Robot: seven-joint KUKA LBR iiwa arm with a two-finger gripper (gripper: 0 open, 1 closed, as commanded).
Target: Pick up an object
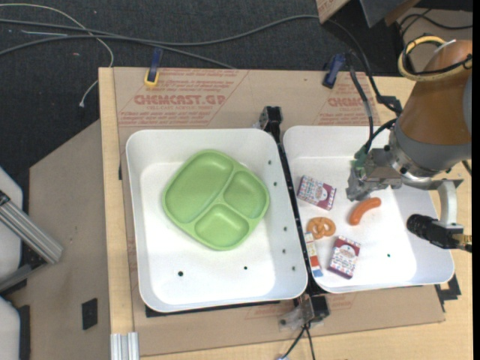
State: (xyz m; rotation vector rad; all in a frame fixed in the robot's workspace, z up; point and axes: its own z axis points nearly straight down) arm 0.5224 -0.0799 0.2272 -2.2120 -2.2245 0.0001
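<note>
Your arm reaches in from the right over the right-hand bin [420, 272], wrist bent down, the claw [365, 188] poised just above the orange sausage [364, 210]. Whether the claw is released or clenched cannot be told from here. The sausage lies on the bin floor, apparently the likeliest target. Near it lie a pretzel [321, 226] and two small cartons [316, 192] [344, 257]. A green divided plate [216, 199] sits in the left bin [142, 156] on the desk.

You see the grey arm [439, 115] coming in from the right, its wrist bent down, the gripper [365, 190] hanging low.
</note>
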